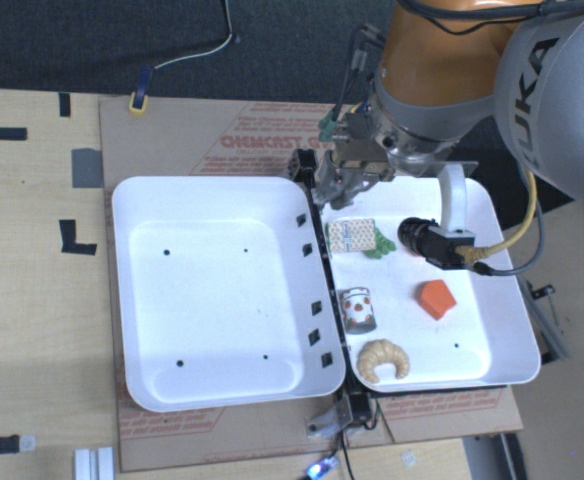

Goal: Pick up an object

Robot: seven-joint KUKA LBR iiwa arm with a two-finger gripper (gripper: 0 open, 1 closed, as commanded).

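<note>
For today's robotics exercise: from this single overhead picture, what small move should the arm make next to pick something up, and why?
Probably lower the claw a little and toward the patterned packet just below it in the right bin. That packet lies nearest, while the orange block, small can and croissant lie farther off. Nothing appears between its fingers, whose spread I cannot judge.

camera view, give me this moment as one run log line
gripper: over right bin top-left corner, fingers unclear | right bin: croissant, orange block, small can, patterned packet | nothing seen held
</note>
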